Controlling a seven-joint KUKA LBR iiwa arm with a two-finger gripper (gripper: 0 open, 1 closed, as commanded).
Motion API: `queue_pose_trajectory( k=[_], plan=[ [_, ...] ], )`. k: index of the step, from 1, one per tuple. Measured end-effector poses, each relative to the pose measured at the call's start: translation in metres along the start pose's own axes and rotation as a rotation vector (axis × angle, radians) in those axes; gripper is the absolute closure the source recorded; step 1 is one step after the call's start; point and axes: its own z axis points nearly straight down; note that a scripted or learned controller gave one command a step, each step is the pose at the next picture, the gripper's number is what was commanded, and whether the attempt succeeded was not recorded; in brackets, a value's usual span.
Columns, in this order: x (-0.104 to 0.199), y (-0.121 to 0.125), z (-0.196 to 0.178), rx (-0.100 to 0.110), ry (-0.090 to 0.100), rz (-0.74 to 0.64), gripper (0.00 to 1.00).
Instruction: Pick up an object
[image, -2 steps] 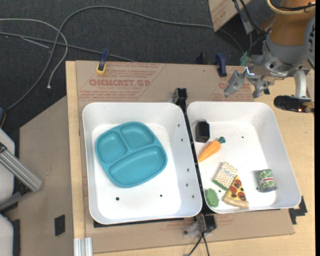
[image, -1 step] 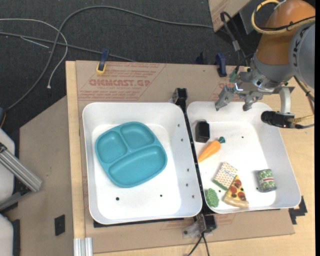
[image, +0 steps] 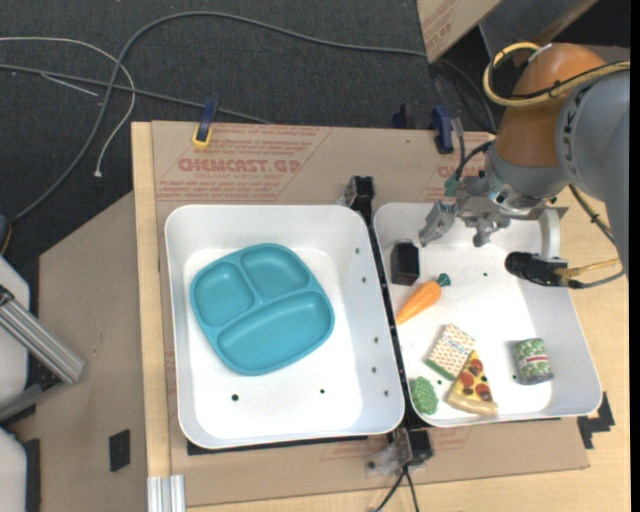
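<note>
Hand (image: 458, 228) spread above right bin (image: 570, 395); black block (image: 404, 263), carrot (image: 419, 301), can (image: 532, 361) lie nearby.

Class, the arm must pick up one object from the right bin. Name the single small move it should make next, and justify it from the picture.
Probably a short descent toward the orange toy carrot. The gripper hangs over the upper part of the right white bin, holding nothing visible, and the carrot lies just below it in the view, apart from the small black block beside it, so the jaws have room.
</note>
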Motion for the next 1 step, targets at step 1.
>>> queue_pose_trajectory(
  k=[1],
  plan=[
    [0.0035,0.0015,0.0388,-0.010,-0.001,-0.001,0.00]
  ],
)
